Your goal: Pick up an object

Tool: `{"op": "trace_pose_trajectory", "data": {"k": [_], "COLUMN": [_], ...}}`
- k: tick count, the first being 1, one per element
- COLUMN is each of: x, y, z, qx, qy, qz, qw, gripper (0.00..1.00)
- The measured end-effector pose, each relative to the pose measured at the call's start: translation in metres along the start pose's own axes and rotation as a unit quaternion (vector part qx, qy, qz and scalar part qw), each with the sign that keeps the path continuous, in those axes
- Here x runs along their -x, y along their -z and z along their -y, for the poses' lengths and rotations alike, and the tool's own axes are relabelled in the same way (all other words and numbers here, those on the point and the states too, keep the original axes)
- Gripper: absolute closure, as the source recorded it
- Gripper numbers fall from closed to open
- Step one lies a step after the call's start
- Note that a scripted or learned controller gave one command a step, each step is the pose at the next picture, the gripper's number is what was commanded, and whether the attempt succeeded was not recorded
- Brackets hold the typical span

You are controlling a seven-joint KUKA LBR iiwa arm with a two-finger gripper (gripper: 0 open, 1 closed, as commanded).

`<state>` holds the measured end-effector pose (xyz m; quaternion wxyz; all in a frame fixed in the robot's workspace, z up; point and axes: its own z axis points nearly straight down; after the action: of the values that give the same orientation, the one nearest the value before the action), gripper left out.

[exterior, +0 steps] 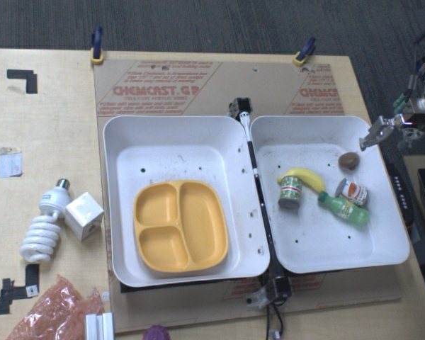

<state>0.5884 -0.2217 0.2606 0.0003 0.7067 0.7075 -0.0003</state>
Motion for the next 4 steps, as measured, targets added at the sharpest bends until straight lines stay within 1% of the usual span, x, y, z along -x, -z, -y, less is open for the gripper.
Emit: {"op": "trace_pose_trajectory", "data": {"k": [1,2,3,4], "x": [0.000,0.000,0.000,-0.047], "y": [-0.134,-0.122,-0.122,-0.168], "z": [0.024,0.022,0.022,0.081], "qx": [0.000,0.004,0.004,0.000], "qy": [-0.001,-0.001,-0.001,-0.001], "qz": [0.000,-0.001,-0.001,0.000], "qw": [1.0000,1.0000,1.0000,1.0000], "gripper": [0.00,1.00,0.00,0.00]}}
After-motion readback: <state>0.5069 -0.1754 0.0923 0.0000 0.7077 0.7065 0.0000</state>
